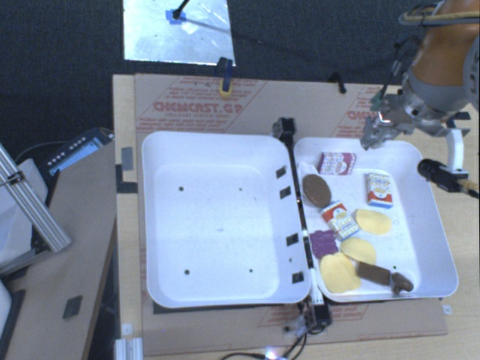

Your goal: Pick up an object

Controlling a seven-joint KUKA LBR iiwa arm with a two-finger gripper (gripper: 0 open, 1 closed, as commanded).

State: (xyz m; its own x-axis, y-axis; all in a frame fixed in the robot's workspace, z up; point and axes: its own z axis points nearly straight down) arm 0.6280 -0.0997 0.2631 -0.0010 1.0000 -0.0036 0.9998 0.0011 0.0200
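Note:
The right bin [435, 223] holds several small items: a maroon-and-white box [337, 163], a brown oval [316, 190], a red-and-white carton [379, 188], a smaller red-and-white packet [340, 220], a purple piece [324, 241], three yellow discs [373, 221] and a brown bar [382, 275]. My gripper [373, 139] hangs above the bin's far rim, up and to the right of the maroon box. Nothing shows between its fingers.
The left bin [161, 163] lies beside the right one, with a black hinge strip [296, 216] between them. A shiny metal sheet [177, 21] lies on the dark floor at the back. A grey device [75, 150] and metal rails [30, 208] stand at the left.

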